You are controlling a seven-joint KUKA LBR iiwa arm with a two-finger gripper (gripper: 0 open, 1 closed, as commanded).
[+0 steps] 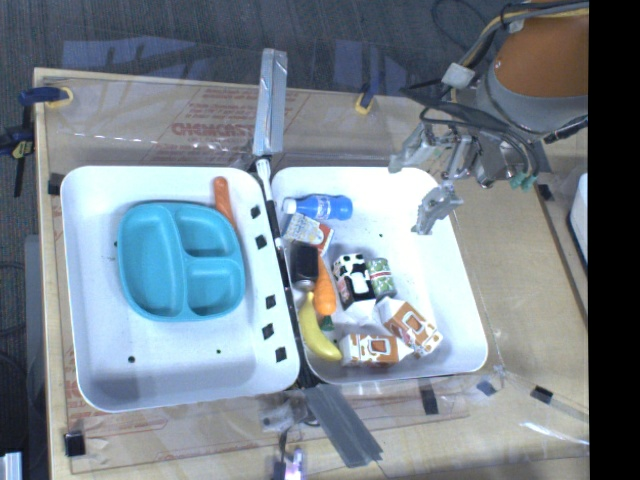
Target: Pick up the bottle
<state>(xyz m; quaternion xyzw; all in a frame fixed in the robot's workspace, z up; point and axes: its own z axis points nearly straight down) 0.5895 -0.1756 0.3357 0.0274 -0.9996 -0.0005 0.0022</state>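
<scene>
Bottle [318, 207], blue with a white cap, lies on its side at the far left corner of the right bin [463, 298], well to the left of the fingers [437, 211]. Whether those fingers are open or closed, I cannot tell.

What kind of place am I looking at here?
Probably a robotics lab test bench: a robot arm hangs over two white bins, one bearing a blue tray, the other toy food and a bottle.
</scene>
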